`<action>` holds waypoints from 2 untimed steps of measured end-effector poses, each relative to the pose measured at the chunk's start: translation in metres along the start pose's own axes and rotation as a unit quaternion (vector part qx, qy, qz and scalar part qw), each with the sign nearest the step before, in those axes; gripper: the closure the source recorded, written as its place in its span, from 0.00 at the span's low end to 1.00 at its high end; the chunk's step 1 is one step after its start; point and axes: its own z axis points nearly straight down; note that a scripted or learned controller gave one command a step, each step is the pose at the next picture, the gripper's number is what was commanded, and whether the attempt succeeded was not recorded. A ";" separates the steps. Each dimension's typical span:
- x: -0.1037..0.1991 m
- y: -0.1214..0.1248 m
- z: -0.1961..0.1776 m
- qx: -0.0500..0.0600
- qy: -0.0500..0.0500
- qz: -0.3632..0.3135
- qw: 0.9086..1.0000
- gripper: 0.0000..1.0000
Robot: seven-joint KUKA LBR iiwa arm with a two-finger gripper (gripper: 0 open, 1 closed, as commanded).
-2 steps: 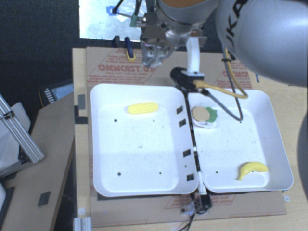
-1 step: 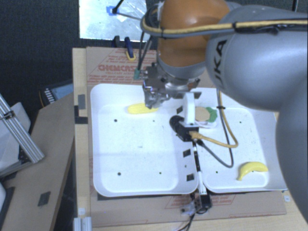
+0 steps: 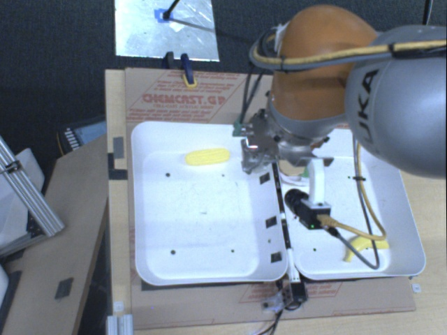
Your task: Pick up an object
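Cardboard (image 3: pixel 181 96) printed with red lettering lay under both bins and took up most of the bench. Above it the arm (image 3: pixel 391 96) came in from the right, its grey casing and orange band bulking over the upper part of the right bin (image 3: pixel 405 208) and hiding much of that bin's floor. The left bin (image 3: pixel 202 215), white and shallow, lay beside it, the two rims meeting along a central seam marked with small dark tabs.

A square of shiny foil-like sheet (image 3: pixel 166 18) sat beyond the cardboard at the top, with a small blue piece on it and a thin dark rod slanting across. A slotted metal rail (image 3: pixel 24 194) stood tilted at the far left edge.

The gripper (image 3: pixel 260 153) hung below the wrist, right over the seam near the upper rims of the bins; whether its fingers were spread or closed could not be told, and nothing was seen between them. A black module (image 3: pixel 304 209) with a small green light and a yellow cable (image 3: pixel 367 201) trailed beneath it into the right bin.

A yellow corn-like object (image 3: pixel 207 157) lay flat in the upper part of the left bin, near the gripper but apart from it, to its left. A smaller yellow piece (image 3: pixel 356 246) rested near the lower rim of the right bin, partly crossed by the cable.
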 end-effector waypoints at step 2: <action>0.093 0.066 -0.038 -0.002 0.001 -0.004 1.000 1.00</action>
